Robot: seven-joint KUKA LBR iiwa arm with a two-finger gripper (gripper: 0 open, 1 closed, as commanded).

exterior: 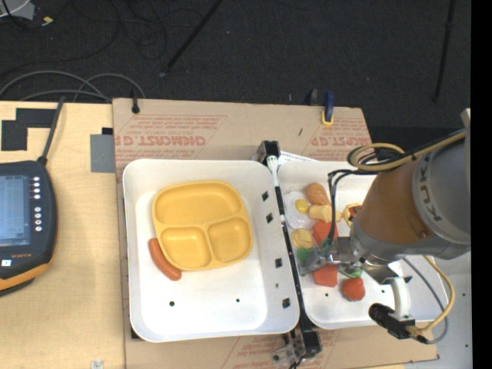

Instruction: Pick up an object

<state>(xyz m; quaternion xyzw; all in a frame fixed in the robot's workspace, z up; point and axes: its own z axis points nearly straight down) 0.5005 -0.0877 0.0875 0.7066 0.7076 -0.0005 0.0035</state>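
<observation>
I've got both white bins in front of me. The left bin (pixel 146 298) holds a yellow divided plate (pixel 203 224), three compartments, lying flat in the far half, and a toy hot dog sausage (pixel 164 259) rests against the plate's near-left edge, touching it, lying on a diagonal.

Over in the right bin (pixel 419 302) the arm (pixel 411 206) is in from the right, orange band (pixel 384 198) facing me, wrist leaning down over the cluttered left side of that bin. The gripper (pixel 332 258) sits low among the toy food, right above the pile. I cannot tell how the pincer stands: the wrist body covers it, and I see nothing clearly caught in it.

The objects to pick sit bunched along the left side of the right bin, next to the divider. Farthest is an orange-brown piece (pixel 316 194), with a small yellow piece (pixel 301 205) just to its left. Nearer comes another yellow piece (pixel 321 213), then a pale yellow one (pixel 303 238) beside the divider. A green piece (pixel 309 258) peeks out just left of the gripper. A red block (pixel 326 276) lies just near of the gripper, and a red round piece, tomato-like (pixel 353 288), sits just to its right, close but seemingly apart.

Far left on the bench, a teach pendant (pixel 23 221) rests with its screen lit.
</observation>
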